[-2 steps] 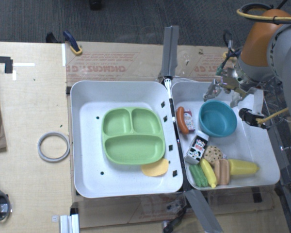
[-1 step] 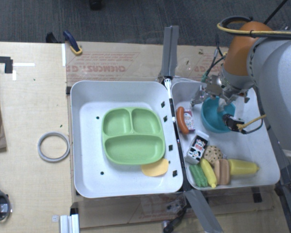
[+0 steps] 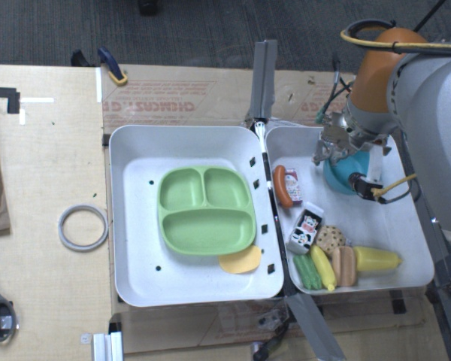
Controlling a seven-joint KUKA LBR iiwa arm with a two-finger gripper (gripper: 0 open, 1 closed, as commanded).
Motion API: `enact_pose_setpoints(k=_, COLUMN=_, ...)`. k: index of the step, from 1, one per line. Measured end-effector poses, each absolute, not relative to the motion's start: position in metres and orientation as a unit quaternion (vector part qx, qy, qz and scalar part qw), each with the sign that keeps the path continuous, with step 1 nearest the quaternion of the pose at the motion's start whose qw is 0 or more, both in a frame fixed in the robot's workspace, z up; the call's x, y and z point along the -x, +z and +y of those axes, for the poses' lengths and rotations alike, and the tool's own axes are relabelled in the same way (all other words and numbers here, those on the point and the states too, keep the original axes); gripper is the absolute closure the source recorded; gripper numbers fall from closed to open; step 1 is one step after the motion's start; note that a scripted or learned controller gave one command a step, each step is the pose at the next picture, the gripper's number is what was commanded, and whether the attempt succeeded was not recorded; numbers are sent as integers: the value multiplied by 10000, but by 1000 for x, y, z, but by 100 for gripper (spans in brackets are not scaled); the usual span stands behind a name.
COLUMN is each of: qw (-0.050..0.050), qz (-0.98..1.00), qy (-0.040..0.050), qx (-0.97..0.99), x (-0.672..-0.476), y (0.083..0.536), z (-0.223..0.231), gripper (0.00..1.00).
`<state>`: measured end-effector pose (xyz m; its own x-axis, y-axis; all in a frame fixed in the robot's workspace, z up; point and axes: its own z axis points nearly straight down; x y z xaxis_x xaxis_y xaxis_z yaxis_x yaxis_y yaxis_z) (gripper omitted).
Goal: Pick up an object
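We see the gripper (image 3: 329, 150) low over the far end of the right bin (image 3: 417, 232), at the end of the grey arm with its orange band (image 3: 379, 74). It hangs just above the bin floor, and a teal bowl (image 3: 344, 173) lies directly beside and partly beneath it, on its near right side. We cannot tell whether the gripper touches the bowl, nor how its jaws stand, since the wrist hides them.

The other things in this bin lie apart from the gripper, toward the near end. A red sausage (image 3: 283, 184) lies along the left wall, with a small pink packet (image 3: 294, 187) just beside it. Further toward us we see a black and white carton (image 3: 306, 229), then a brown cookie (image 3: 330, 238). At the near wall a row of toy foods lies close together: a green pod (image 3: 307, 271), a yellow corn (image 3: 323, 268), a hot dog (image 3: 344, 265) and a yellow banana (image 3: 377, 259).

In the left bin (image 3: 128, 201) we see a green divided plate (image 3: 207, 210), with a yellow chip (image 3: 240, 261) touching its near edge.

On the bench to the left lies a grey ring (image 3: 83, 226).
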<state>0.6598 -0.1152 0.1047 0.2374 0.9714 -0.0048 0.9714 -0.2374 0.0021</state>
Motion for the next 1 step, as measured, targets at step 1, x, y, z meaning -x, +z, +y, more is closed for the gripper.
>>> enact_pose_setpoints(k=1, qw=-3, qz=7105, qy=-12, qx=-7037, x=-659, y=191, z=-70, gripper=100)
